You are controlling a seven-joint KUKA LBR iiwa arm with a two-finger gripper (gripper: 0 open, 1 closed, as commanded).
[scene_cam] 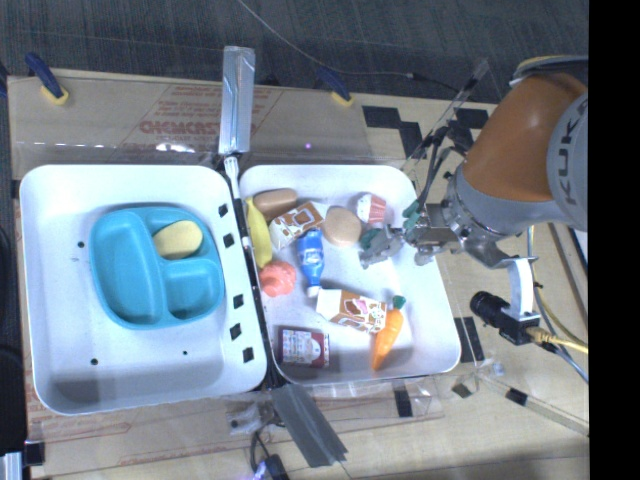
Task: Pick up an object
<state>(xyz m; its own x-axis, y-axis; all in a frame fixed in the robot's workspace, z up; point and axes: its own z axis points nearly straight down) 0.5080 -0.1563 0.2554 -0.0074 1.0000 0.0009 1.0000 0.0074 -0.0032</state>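
Pick not yet made, judging by the lie of things. Gripper [378,245] low over the right bin [432,298], just beside the pale round item [341,226] and the small cup [371,208]; fingers seemingly slightly spread with nothing between them, though blurred and hard to read. Carrot [387,335], carton [352,310], blue bottle [311,260] and banana [259,234] all resting in the bin. Closing, gripping and lifting all left to do.

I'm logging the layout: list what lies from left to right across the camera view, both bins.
Blue tray → yellow item on it → banana → blue bottle → carrot → gripper
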